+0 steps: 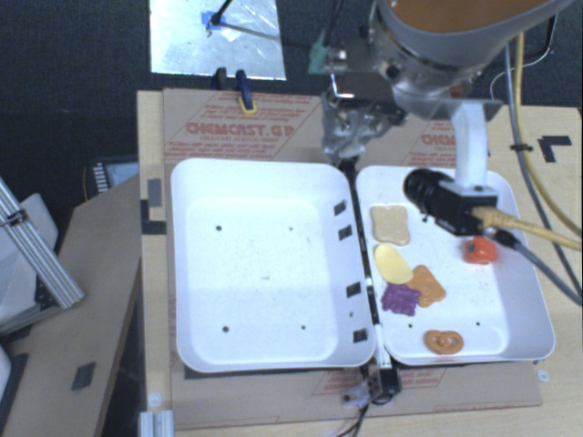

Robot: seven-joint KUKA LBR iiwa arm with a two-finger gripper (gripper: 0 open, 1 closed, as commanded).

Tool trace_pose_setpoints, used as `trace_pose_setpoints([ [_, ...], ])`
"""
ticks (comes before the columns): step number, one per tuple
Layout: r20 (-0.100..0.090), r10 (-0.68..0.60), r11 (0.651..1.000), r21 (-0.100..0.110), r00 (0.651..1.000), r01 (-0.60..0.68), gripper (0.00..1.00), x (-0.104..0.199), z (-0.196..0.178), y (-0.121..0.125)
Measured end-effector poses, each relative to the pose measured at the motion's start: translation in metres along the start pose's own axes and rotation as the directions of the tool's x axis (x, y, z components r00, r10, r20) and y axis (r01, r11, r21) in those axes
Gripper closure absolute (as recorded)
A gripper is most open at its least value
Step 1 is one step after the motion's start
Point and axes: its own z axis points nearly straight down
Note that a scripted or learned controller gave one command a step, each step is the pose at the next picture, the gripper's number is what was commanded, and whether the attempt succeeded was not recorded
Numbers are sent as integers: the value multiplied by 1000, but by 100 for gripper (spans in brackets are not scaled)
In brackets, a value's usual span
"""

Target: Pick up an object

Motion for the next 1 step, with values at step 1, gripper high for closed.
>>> trace_pose_setpoints([
  [1, 10, 8, 1000, 19, 1000, -8, 100, 0, 87, 51],
])
